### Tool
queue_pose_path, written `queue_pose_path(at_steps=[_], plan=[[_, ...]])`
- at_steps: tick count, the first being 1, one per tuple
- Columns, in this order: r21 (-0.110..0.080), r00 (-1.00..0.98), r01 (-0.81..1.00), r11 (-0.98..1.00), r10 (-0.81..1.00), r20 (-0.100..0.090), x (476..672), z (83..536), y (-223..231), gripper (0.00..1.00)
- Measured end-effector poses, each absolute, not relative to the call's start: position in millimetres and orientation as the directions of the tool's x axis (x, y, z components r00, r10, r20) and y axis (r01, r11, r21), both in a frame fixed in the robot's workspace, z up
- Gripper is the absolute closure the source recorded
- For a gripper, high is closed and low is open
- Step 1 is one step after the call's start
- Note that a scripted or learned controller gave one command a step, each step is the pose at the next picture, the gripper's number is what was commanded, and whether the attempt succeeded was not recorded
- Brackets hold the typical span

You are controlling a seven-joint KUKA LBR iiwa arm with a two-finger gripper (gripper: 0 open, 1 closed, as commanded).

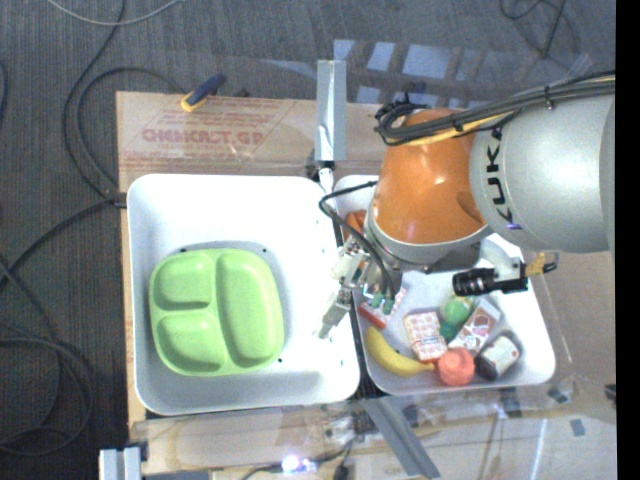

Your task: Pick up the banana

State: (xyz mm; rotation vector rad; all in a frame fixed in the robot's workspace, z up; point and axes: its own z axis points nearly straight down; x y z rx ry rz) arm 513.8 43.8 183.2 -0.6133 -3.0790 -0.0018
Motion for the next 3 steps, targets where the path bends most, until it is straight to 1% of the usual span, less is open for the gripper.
queue_pose_path(at_steps=[1,2,3], plan=[[-0.002,-0.819,0.574,0.819,0.574,0.002,567.8,140.0,172.8,0.0],[0.012,-0.829,0.559,0.829,0.559,-0.009,534.7,98.5,107.2,0.0],[0.014,-0.829,0.56,0.829,0.56,-0.008,534.9,107.3,107.6,1.0]])
